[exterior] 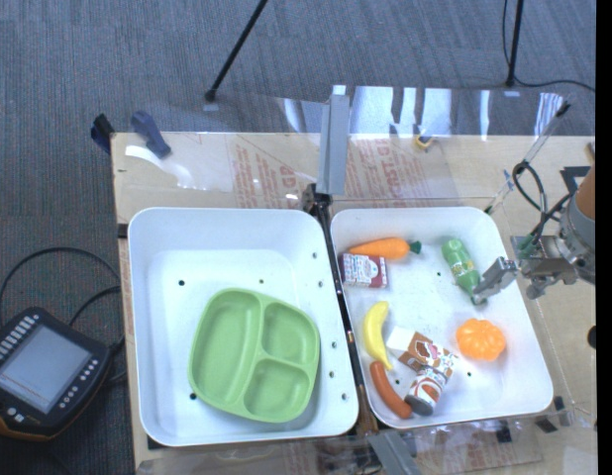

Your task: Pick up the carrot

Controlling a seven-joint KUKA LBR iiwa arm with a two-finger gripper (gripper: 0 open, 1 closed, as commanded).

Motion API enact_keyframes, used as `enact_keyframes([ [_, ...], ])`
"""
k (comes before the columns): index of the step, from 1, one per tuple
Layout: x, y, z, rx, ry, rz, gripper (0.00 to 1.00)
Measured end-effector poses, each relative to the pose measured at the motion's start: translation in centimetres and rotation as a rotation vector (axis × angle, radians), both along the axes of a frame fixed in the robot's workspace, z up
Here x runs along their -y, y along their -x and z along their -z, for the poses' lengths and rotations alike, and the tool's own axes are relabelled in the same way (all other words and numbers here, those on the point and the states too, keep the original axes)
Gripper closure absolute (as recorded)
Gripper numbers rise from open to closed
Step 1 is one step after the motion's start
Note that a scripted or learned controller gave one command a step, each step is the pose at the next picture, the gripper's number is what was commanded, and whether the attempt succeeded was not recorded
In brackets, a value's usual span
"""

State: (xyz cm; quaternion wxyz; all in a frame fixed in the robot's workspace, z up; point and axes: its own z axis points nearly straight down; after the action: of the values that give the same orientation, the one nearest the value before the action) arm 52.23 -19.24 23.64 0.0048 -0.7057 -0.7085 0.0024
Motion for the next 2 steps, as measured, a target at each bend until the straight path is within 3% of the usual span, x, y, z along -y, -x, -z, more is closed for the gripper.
enact_keyframes([
  [1, -0.7, 1.5, 13.2, 0.003, -0.001, -0.022, 0.0],
  [2, -7.2, -8.9, 11.8, 0.001, 0.003, 0.154, 0.0],
])
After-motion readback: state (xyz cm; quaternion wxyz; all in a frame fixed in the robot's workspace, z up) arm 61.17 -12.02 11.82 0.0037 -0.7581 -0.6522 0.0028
